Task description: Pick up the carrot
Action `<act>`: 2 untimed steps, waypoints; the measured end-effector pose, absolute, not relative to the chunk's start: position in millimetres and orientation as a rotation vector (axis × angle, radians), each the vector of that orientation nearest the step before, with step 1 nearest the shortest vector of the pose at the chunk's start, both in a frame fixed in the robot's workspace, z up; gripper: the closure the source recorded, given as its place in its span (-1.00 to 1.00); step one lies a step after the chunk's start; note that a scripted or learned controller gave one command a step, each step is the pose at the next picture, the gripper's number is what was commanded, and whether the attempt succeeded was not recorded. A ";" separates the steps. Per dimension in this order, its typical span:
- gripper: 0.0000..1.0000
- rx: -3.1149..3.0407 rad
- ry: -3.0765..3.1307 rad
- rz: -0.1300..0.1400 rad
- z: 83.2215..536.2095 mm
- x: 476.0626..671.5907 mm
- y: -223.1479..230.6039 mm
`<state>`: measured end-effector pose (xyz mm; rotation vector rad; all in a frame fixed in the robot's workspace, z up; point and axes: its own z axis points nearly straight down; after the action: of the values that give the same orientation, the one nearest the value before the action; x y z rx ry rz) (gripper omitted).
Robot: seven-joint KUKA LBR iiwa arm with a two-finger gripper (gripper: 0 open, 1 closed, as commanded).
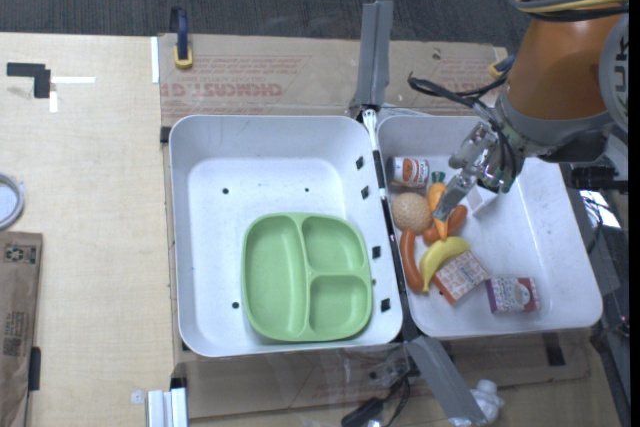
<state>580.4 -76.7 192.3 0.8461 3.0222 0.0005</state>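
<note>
The carrot [437,196] looks like a short orange piece in the right bin [560,245]. It lies between a bread roll [411,211] and my gripper, and part of it is covered by the gripper. My gripper [458,199] reaches down and to the left from the orange wrist, and its tip is right over the carrot's right side. An orange-red piece [445,226] sits just below the tip. I cannot make out any item held by the gripper.
Crowded round the carrot are a small can [410,171], a hot dog [410,261], a banana [440,255] and two small boxes [461,276] [511,294]. The left bin [200,215] holds a green divided plate [306,276].
</note>
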 end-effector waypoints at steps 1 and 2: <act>-1.00 0.698 3.058 0.000 205.4 628.2 -106.9; -1.00 0.649 3.072 0.001 115.8 594.1 -92.3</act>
<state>594.1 -92.3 115.8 0.6493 3.0717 0.0009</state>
